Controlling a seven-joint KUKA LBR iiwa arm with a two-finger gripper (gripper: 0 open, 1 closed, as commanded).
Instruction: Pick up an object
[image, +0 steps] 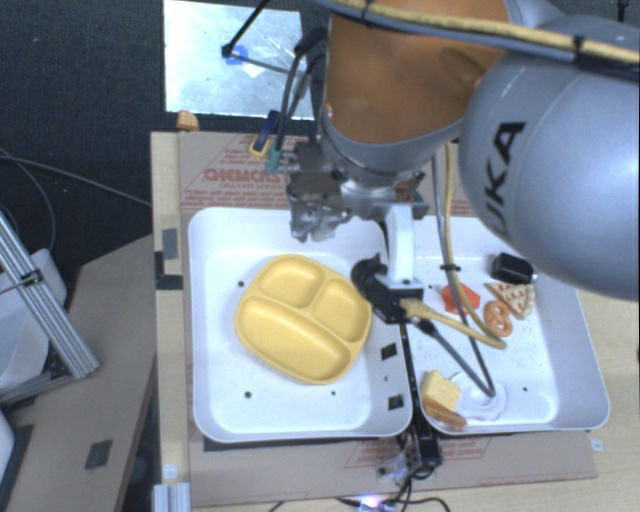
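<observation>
Currently I am hovering my gripper (318, 222) over the left bin's (215, 400) far edge; finger state: cannot tell. Nothing picked yet. Nearest object, the yellow tray (303, 318), is lying just below my fingers.

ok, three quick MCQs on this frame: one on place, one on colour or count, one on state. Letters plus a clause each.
1. Where does the divided plate lie?
A. left bin
B. right bin
C. on the cardboard outside the bins

2. What colour is that plate?
A. red
B. yellow
C. blue

3. How does the plate sit?
A. stacked on another plate
B. standing on its edge
C. flat, compartments facing up

Answers: 1 A, it rests on the floor of the left bin. 2 B, it is plainly yellow against the white. 3 C, all three compartments show from above.
</observation>
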